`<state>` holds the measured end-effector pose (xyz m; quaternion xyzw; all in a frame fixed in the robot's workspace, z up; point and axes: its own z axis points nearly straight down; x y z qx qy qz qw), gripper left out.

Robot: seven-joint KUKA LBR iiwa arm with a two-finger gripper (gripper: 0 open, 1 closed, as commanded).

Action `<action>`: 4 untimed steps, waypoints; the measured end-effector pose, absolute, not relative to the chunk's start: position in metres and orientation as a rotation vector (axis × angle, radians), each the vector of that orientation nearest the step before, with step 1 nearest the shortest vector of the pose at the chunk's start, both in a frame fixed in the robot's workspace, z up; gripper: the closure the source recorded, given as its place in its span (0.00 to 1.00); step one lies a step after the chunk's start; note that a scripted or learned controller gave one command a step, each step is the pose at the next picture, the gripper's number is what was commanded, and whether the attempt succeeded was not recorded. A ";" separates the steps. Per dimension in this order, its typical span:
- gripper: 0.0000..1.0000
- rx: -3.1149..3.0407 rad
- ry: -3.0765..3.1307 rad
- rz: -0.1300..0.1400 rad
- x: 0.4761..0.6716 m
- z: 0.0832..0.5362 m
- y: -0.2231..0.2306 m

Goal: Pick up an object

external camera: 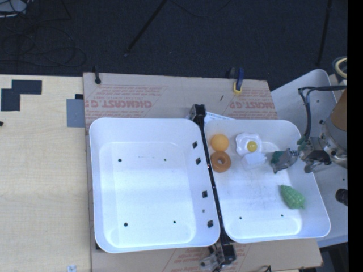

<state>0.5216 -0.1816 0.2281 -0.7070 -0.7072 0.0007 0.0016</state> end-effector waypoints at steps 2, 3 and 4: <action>0.00 -2.222 -2.217 0.003 0.495 0.152 -0.202; 0.00 -2.214 -2.224 0.001 0.542 0.088 -0.158; 0.00 -2.229 -2.222 -0.002 0.497 0.227 -0.196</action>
